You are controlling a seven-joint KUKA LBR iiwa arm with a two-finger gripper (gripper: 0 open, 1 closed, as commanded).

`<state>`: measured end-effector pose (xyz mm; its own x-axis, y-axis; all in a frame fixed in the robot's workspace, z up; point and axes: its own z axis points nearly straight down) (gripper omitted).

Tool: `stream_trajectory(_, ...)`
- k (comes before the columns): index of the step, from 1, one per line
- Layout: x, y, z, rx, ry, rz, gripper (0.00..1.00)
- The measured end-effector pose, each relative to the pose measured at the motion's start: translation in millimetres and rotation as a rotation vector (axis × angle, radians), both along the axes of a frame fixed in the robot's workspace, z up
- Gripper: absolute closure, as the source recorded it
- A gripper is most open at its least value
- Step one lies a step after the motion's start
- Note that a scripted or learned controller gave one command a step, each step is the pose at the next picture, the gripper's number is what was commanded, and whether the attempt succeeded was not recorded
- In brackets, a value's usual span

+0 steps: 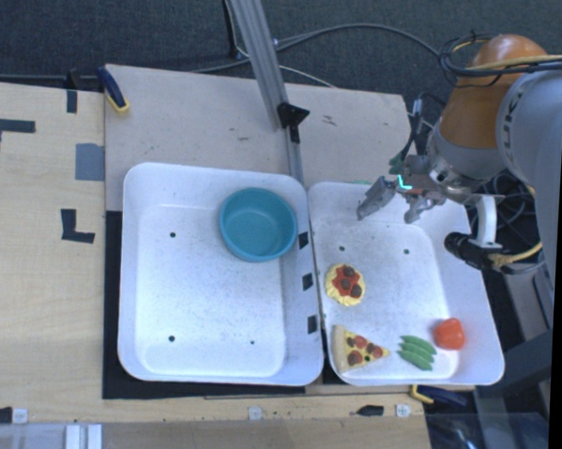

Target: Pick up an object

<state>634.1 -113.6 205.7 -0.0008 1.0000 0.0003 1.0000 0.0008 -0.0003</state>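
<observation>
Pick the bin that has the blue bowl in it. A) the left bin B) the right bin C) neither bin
A: the bowl sits near the top of the left bin, while the right bin holds the toy food.

The arm (513, 100) is cut off by the right edge.

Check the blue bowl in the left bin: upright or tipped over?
Upright. The blue bowl sits flat in the left bin with its round opening facing up, and its inside floor is visible with nothing in it.
</observation>
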Motion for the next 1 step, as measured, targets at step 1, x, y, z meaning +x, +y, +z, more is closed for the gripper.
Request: stream_trajectory(1, -0.1, 0.0, -0.1, 0.0, 0.0, 0.0, 0.0)
